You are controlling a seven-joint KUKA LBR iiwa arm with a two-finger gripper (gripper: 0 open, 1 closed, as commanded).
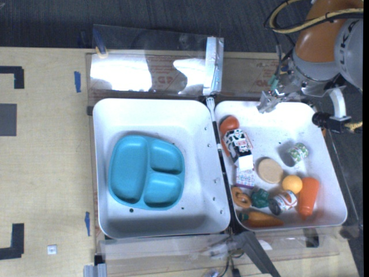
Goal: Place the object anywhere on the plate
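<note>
The blue plate (147,170), smooth, three-compartment, lies flat in the left bin (109,120), long axis running near to far. The right bin (323,149) holds a crowd: orange ball (292,184), tan disc (269,169), cow-patterned block (237,141), carrot (260,217). My gripper (272,98) hangs over that bin's far rim; its opening I cannot tell.

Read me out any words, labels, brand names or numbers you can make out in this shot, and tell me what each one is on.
None can be read with certainty.
Arm casing: dark letters at the view's right edge, cut off, not readable.
Cardboard strip behind the bins: reddish print, too blurred.
Small white packet in the right bin: pinkish print, too small.
Black-and-white item: pattern, no legible text.
</note>
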